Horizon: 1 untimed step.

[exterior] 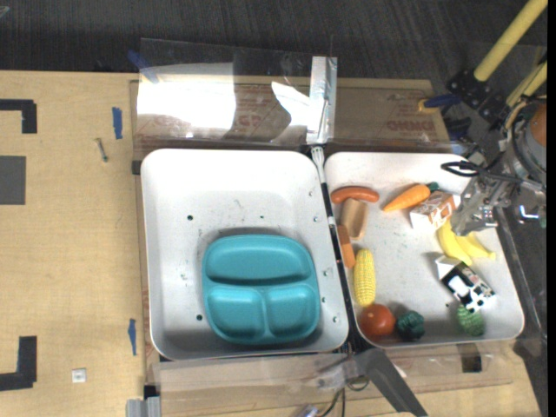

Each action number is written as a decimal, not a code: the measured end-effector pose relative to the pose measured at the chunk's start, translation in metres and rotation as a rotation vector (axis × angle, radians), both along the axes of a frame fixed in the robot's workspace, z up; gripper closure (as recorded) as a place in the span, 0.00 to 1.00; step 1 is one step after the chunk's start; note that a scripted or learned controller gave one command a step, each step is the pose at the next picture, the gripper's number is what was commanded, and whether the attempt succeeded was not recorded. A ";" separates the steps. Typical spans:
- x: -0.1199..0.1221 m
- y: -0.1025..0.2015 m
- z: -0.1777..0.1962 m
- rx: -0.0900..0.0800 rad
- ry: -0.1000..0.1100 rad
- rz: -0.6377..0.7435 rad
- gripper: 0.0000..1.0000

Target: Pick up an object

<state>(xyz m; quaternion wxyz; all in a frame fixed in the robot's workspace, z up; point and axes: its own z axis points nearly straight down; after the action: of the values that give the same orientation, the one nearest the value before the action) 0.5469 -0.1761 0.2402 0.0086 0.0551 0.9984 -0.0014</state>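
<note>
The right bin [512,320] holds several toy foods: a red sausage [354,195], a carrot [407,198], a corn cob [365,276], a tomato [376,321], a dark green piece [410,324], a yellow banana [465,246], a black-and-white item [466,287], and a small white-and-orange carton [434,208]. My gripper [475,215] hangs over the bin's right side. It is just above the banana's upper end and right of the carton. I see nothing clearly held in it.
The left bin [174,189] carries a teal divided plate [259,287]. A clear plastic sheet and a taped divider [321,94] stand behind the bins. Yellow poles and cables [508,33] crowd the upper right beside the arm [530,150].
</note>
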 end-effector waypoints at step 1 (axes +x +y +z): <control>0.075 0.042 0.009 0.002 0.007 0.161 1.00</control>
<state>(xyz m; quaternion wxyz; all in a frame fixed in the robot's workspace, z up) 0.6221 -0.1338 0.2489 0.0051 -0.0254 0.9997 0.0001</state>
